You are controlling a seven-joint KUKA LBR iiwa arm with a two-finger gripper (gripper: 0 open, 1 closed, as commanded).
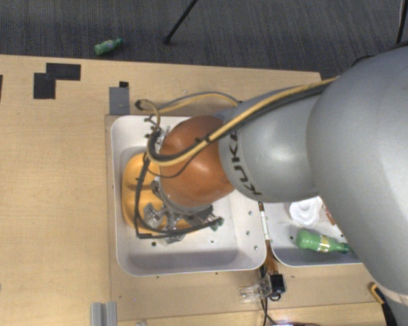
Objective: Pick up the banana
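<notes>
The banana (131, 185) shows as a yellow curve along the left side of the left bin (190, 263), mostly hidden under the arm. The arm's orange band (194, 161) hangs right over it, and the gripper (168, 224) sits low in the bin just right of the banana's lower end. From above, the wrist and cables cover the gripper's tips and the spot where they meet the banana.
The right bin (285, 258) holds a green bottle (321, 242) and a white crumpled object (306, 212). The big grey arm covers most of the right side. A small green bottle (109, 45) lies on the floor beyond the bench.
</notes>
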